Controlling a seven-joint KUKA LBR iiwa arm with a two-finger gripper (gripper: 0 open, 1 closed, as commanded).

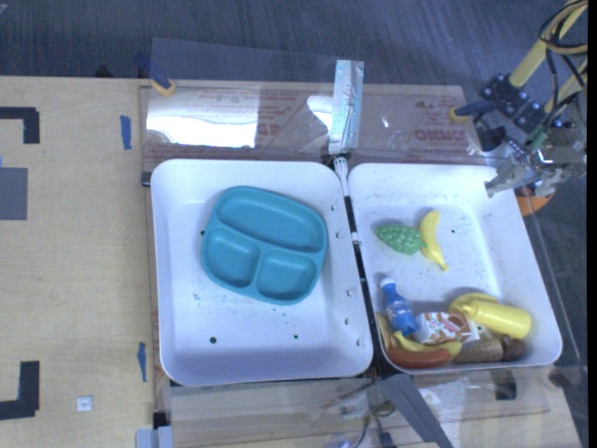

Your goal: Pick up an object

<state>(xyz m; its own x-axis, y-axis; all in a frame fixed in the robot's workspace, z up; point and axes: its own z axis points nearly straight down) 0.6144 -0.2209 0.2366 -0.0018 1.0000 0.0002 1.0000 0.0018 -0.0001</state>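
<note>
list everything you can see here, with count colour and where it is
shallow white plastic bins: 2, white, side by side on the bench
divided plastic plate: 1, teal blue, in the left bin
toy banana: 1, yellow, upper middle of the right bin
bumpy toy grape bunch: 1, green, just left of the banana
small bottle: 1, blue with a white cap, right bin's lower left
yellow squeeze bottle: 1, yellow, right bin's lower right
pile of toy food: several, red, orange and brown, right bin's near edge
gripper: 1, grey metal, over the right bin's far right corner

Reddish print on clear panel (424, 119) (reversed, unreadable)
</note>
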